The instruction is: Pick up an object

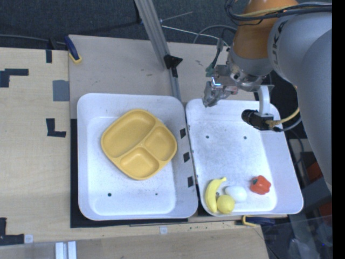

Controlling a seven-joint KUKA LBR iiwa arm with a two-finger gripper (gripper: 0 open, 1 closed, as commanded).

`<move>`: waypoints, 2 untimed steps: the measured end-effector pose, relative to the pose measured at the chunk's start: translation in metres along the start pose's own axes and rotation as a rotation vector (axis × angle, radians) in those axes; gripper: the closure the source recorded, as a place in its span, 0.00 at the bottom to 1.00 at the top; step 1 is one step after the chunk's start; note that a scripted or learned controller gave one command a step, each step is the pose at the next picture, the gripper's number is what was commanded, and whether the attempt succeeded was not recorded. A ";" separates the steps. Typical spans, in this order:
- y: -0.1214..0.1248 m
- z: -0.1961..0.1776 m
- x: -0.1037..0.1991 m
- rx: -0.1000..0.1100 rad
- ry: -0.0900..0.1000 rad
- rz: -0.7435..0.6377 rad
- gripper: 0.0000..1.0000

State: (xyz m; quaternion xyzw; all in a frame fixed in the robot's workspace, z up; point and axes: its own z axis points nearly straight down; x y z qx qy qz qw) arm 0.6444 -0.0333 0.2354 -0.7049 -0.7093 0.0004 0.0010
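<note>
Crowding one bin corner — banana [214,192], lemon [226,204], egg [236,193], pepper [260,185].

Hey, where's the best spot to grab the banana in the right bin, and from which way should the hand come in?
Probably the middle of the banana, coming straight down from above. It lies flat and curved near the bin's front left corner, its lower end touching a yellow ball, with a white egg close beside it. Closing across its narrow width at mid-length should keep the hand off both neighbours.

The arm [302,42] is reaching in from the right, orange band uppermost and wrist bending downward. The tool [211,97] is pointing down and hanging high, carrying nothing visible.
</note>
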 end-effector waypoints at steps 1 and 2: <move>-0.005 -0.007 0.053 0.000 0.001 -0.001 1.00; 0.001 -0.008 0.103 -0.001 0.001 -0.001 1.00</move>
